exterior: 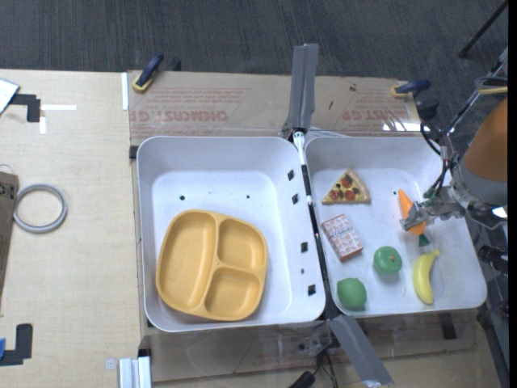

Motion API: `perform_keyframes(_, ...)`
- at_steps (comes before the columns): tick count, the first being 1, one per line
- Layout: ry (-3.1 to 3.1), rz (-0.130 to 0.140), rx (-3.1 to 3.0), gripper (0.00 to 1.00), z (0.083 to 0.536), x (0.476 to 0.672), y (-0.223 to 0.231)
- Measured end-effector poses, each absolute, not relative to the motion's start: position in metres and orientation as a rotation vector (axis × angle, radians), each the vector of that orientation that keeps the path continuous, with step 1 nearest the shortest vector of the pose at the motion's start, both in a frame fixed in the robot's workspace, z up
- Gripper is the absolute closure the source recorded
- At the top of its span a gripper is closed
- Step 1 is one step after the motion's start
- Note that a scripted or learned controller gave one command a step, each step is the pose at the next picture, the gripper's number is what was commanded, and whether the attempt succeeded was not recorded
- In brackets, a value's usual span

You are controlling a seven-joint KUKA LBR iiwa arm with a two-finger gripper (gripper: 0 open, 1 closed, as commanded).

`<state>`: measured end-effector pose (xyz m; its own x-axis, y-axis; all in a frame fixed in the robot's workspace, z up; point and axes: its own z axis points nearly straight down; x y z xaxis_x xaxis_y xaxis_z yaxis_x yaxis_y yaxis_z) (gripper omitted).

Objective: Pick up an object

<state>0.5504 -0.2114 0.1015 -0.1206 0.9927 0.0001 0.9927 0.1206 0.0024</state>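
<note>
In the right bin, my gripper is down low at the right side, right over an orange carrot. The carrot's upper end sticks out to the gripper's upper left, and a bit of orange shows under its lower edge. A pizza slice lies at the bin's back. A red and white box lies in the middle. A green apple, a second green fruit and a yellow banana sit toward the front.
The left bin holds a yellow divided plate. A roll of tape lies on the wooden bench at far left. Cables and the arm's orange band stand beyond the right bin's right wall.
</note>
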Motion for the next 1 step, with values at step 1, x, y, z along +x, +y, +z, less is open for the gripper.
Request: perform_keyframes(1, 2.364, 0.000, 2.064, 1.00, 0.1979, 0.6132, -0.1998)
